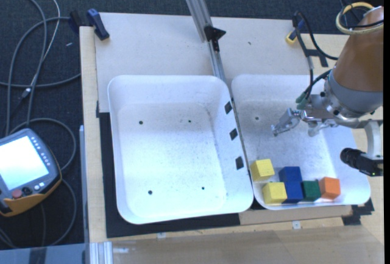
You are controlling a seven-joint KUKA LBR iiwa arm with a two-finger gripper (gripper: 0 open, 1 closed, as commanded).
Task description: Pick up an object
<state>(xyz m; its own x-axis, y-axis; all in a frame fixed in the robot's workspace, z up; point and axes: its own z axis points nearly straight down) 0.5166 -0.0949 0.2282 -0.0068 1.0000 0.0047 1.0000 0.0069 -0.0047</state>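
A: Where are the blocks sitting?
B: Clustered at the right bin's (244, 89) near edge: two yellow blocks (269, 180), a blue block (291, 182), green block (311, 189), orange block (330, 187).
A: And the gripper (284, 124)?
B: Hovering above the bin's middle, apparently gripping nothing; how far its fingers are parting, I cannot tell.

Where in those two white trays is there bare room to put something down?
The left bin is bare between its walls. The right bin's far half, ahead of the gripper, is bare too. Its near edge is crowded with blocks.
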